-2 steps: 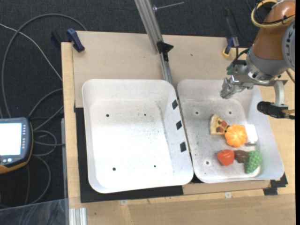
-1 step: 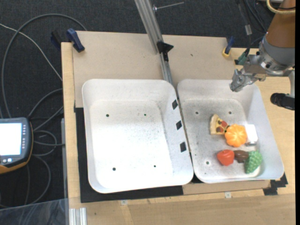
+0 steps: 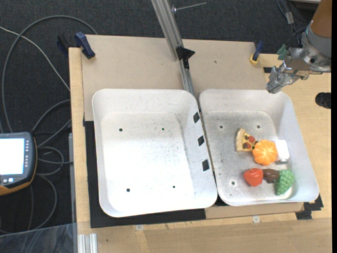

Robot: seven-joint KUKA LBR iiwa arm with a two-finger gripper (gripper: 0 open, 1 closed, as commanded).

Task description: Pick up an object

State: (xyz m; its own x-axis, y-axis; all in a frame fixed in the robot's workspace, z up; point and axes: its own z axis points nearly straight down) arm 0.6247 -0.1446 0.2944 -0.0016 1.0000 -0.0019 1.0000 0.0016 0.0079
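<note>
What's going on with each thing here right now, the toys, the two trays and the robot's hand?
gripper: above the right bin's far rim, holding nothing
right bin: holds all the toys
pizza slice: flat, beside the orange
orange: touching the white block
white block: lying flat
tomato: upright
grapes: against the near wall
left bin: speckled

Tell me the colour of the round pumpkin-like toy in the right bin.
Orange. The pumpkin toy shows best in the camera view, lying among the other toys.
</note>
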